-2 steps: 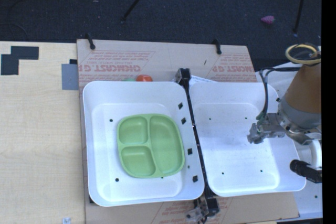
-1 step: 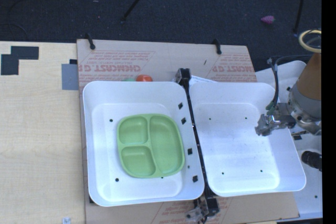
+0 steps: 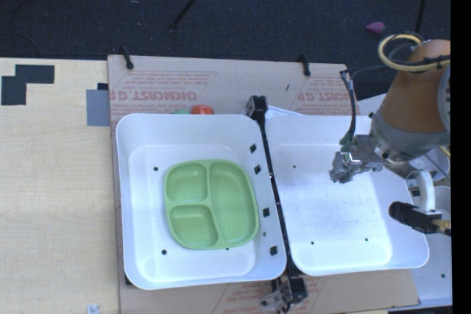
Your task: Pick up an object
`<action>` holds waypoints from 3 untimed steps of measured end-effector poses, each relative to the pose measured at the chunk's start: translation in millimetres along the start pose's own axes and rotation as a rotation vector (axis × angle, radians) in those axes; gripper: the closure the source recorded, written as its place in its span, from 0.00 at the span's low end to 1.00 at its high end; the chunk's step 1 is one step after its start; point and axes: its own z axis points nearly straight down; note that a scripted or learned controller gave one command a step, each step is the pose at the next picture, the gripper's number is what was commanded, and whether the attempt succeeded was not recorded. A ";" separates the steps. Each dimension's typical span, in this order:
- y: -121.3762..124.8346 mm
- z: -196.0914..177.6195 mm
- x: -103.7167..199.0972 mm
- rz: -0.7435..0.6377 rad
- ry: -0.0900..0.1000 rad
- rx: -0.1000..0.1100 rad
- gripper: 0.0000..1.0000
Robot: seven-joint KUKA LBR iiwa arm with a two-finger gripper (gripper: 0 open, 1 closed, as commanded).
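Note:
A light green divided plate (image 3: 211, 203) with three compartments lies flat in the left bin (image 3: 140, 158). My gripper (image 3: 343, 168) hangs over the upper right part of the right bin (image 3: 331, 232), well to the right of the plate and apart from it. The grey arm with its orange band (image 3: 416, 95) comes in from the right edge. I see nothing in the gripper's grasp.
A small orange-red object (image 3: 202, 110) and a greenish bit (image 3: 180, 112) sit just behind the left bin's far rim on the cardboard (image 3: 221, 88). A black divider bar (image 3: 266, 180) runs between the two bins. Wooden bench surface (image 3: 51, 195) lies to the left.

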 end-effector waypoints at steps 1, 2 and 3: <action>17.5 3.5 59.1 -0.001 0.000 0.000 1.00; 35.1 9.4 108.1 0.000 -0.001 0.000 1.00; 54.6 -8.4 150.2 0.001 -0.001 -0.002 1.00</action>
